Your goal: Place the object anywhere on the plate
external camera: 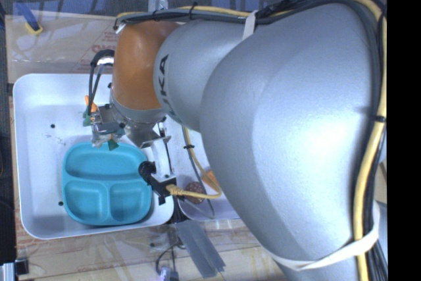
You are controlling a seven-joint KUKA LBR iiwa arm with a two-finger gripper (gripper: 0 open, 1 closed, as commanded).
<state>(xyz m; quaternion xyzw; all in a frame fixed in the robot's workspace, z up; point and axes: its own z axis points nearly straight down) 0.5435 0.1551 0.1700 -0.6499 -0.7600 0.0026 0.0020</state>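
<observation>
Nearest the camera, the big grey KUKA arm (283, 135) with its orange band (135, 69) covers the right bin and much of the view. Its gripper (105, 128) hangs low over the left shallow white bin (36, 141), at the far rim of the blue three-compartment plastic plate (105, 187) — whether it is spread or pinching cannot be told. A small green-and-orange object (87, 116) shows beside the gripper, just off the plate. Bare bin floor lies to the plate's left and beyond it. A brownish round item (195, 189) peeks from under the arm.

Wooden bench (59, 29) bears a white bin (33, 141).
</observation>
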